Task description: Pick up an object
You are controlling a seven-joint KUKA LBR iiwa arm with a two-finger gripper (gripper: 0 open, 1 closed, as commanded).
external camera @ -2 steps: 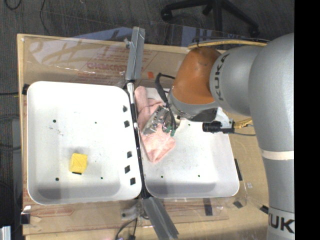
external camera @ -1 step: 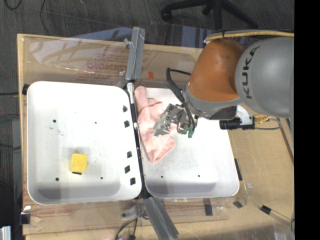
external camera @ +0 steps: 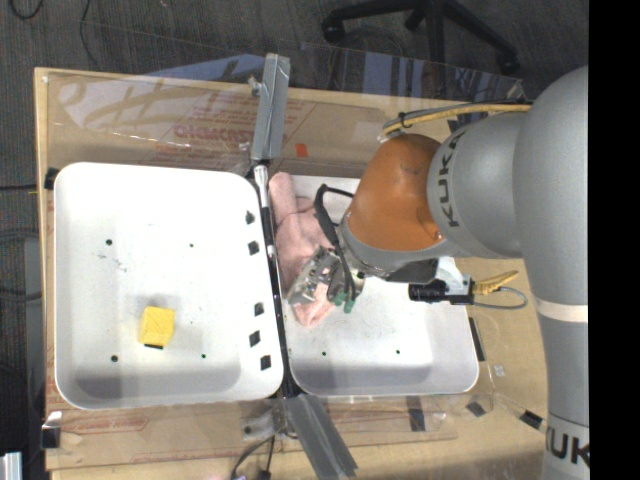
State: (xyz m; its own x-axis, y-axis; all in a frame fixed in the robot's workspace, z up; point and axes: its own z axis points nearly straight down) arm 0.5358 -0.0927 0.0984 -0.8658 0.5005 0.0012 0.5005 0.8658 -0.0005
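A soft pink object (external camera: 293, 243), cloth-like or plush and lumpy in outline, lies in the right bin (external camera: 440, 373) pressed along its left wall, its long axis running from twelve o'clock to six o'clock beside the divider between the two bins. The gripper (external camera: 322, 280) of the grey KUKA arm (external camera: 500, 183) hangs directly over the lower half of that pink shape, so the object extends from under the tool toward twelve o'clock; whether the tool touches it cannot be made out, and nothing shows whether the pincer is spread or pressed together, since the metal parts blur against the fabric. A small green piece (external camera: 348, 304) shows at the tool's five o'clock edge, though what it belongs to is unclear. The orange band (external camera: 395, 203) of the wrist bulks at two o'clock of the gripper, smooth and rounded, with a yellow cable (external camera: 450, 115) looping over it. Well apart, at nine o'clock across the divider, a small yellow block (external camera: 157, 326), squarish and sponge-like, sits in the left bin (external camera: 90, 198), far from the tool. Both bins are shallow, glossy white plastic with rounded corners, resting on a pale wooden bench (external camera: 150, 108). The pink object looks the likelier target, being right beneath the tool.
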